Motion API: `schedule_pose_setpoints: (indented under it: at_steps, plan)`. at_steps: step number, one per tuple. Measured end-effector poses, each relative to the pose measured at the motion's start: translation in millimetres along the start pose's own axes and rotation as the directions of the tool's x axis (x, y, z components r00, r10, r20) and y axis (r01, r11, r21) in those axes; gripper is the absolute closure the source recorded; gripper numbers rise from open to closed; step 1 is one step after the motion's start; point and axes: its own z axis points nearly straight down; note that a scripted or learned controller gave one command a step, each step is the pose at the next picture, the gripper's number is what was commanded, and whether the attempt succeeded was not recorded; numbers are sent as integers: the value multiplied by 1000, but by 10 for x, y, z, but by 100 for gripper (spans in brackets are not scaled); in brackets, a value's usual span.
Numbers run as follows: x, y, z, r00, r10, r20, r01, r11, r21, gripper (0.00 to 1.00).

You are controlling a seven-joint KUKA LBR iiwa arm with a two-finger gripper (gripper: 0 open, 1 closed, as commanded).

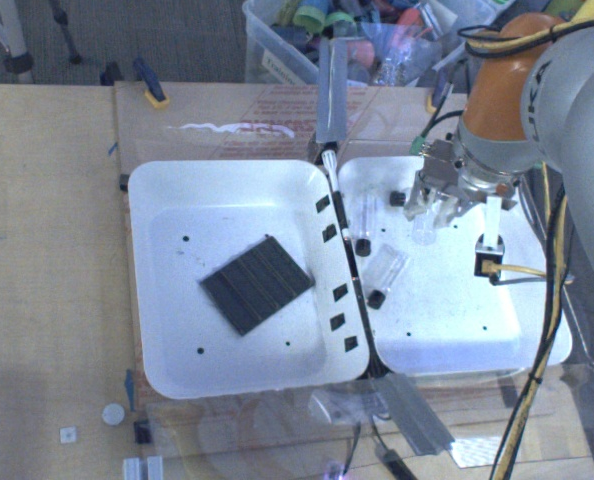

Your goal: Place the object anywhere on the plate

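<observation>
Two shallow white bins sit side by side on a wooden desk. The left bin holds a dark, ribbed square plate, lying flat and turned at an angle near the bin's middle. The right bin holds several clear plastic objects with black ends: one small clear tube lies near the bin's left wall, with a black cap just beside it toward the near edge, and another clear piece stands close to the divider toward the far left corner. A grey arm with an orange band reaches in from the right, and its pincer hangs over the far part of the right bin. A clear, glassy object shows at the pincer's tips, but the transparent plastic blurs against the white floor, so whether the fingers are apart or clamped on it cannot be told. A black-and-white fitting hangs beside the wrist with a yellow cable trailing right. Beyond the desk's far edge, a translucent tub brims with coloured toys, cut off at the top.
</observation>
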Motion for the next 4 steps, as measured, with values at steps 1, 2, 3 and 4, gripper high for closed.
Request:
schedule_pose_setpoints:
  at_steps: [1,2,3,4]
  plan:
    - [713,171,-4,978,210,1,-210,978,-1,100]
    - [1550,-135,-184,990,141,0,-141,990,-2,100]
    - [2217,-380,-749,991,-133,0,133,991,-4,100]
    - [2581,-1049,-296,968,-252,1,252,968,2,100]
